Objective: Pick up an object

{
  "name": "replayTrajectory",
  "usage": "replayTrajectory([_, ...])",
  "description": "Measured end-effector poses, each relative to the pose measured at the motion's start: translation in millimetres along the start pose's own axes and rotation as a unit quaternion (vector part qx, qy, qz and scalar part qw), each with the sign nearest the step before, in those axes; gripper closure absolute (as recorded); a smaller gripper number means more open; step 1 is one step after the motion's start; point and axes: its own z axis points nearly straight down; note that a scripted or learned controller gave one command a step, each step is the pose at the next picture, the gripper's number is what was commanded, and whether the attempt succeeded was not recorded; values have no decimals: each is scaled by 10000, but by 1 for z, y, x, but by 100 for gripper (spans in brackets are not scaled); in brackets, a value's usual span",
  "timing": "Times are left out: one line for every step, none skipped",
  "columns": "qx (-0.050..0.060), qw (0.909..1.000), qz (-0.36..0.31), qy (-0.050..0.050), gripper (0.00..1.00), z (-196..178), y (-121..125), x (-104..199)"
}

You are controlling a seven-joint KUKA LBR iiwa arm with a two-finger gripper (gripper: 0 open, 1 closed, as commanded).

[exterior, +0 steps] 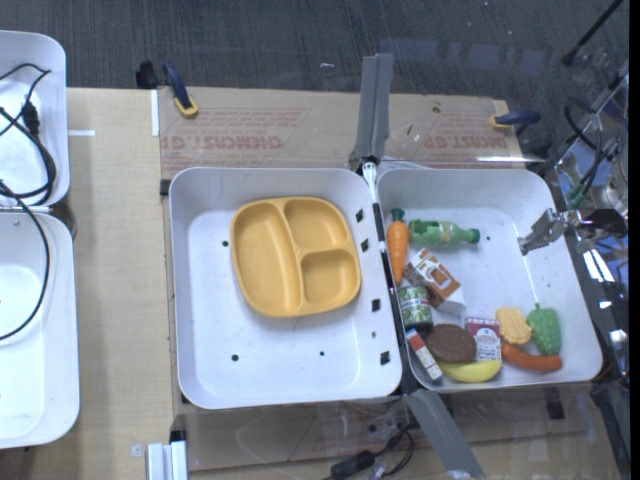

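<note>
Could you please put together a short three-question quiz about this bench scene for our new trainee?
1. True or false: the yellow divided plate lies in the left bin.
2. Which item lies nearest the divider in the right bin? A) carrot B) green bottle C) banana
3. Where is the tool relative to the right bin?

Key: 1. True. 2. A. 3. Over the bin's right side, apart from the toy food.
</note>
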Motion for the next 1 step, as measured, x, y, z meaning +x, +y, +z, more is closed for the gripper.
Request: replayTrajectory([-74, 9989, -468, -12, 0, 146, -49, 50])
